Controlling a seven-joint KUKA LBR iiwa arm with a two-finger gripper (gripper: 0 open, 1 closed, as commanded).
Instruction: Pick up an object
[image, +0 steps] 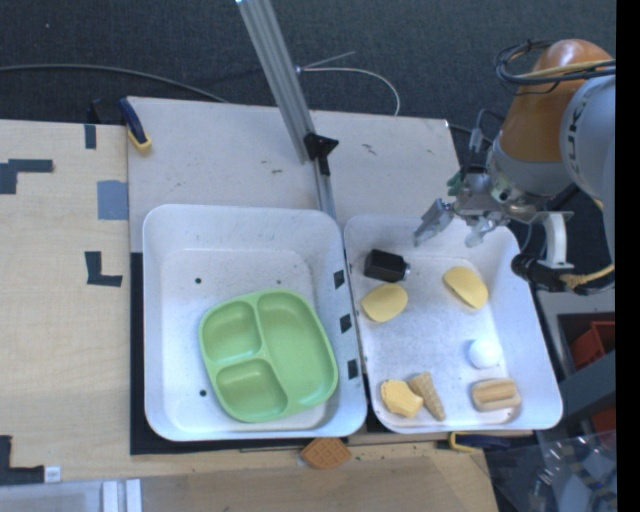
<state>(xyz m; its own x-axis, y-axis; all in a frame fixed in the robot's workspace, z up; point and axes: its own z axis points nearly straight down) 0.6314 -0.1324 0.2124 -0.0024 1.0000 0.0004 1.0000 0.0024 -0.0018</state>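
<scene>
Six items in right bin (535, 340) | pincer (455, 226) spread wide, unladen | black block (384, 265) nearby, apart

Take the divided plate (268, 354) as your landmark: it lies in the left bin (160, 300). Right of it, in the right bin (535, 350), you find a small block (384, 265), two rounded pieces (385, 302) (466, 286), a ball (484, 352), a cone (428, 394) and a roll (494, 393). A cookie (325, 453) lies on the surface below the plate.
</scene>
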